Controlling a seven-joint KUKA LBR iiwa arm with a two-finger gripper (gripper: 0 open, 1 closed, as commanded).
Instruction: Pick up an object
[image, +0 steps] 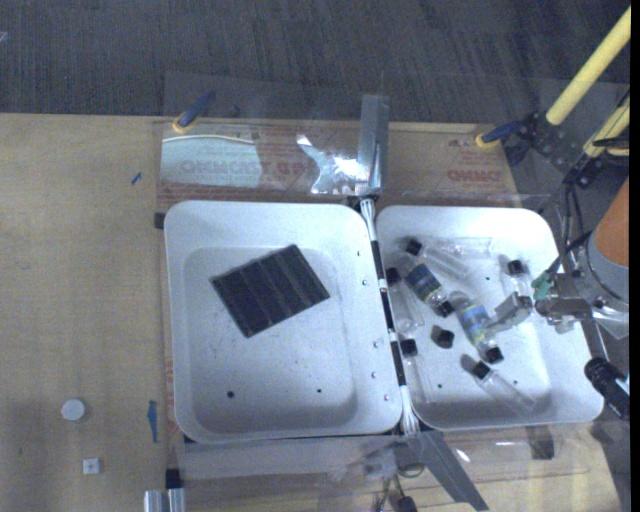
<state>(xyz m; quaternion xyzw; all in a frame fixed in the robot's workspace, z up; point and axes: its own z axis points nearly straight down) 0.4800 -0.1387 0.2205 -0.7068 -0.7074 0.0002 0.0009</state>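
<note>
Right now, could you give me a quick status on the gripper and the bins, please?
Gripper low over right bin, among small clear vials and black caps. No grasp confirmed. Left bin holds dark ribbed pad.

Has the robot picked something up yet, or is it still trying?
Nothing looks picked up yet. The tool is low inside the right bin, right beside a small clear bottle, so it seems to be going for that. Whether it has a grip cannot be told. Lifting something out is still to do. The dark ridged pad lies in the left bin.
</note>
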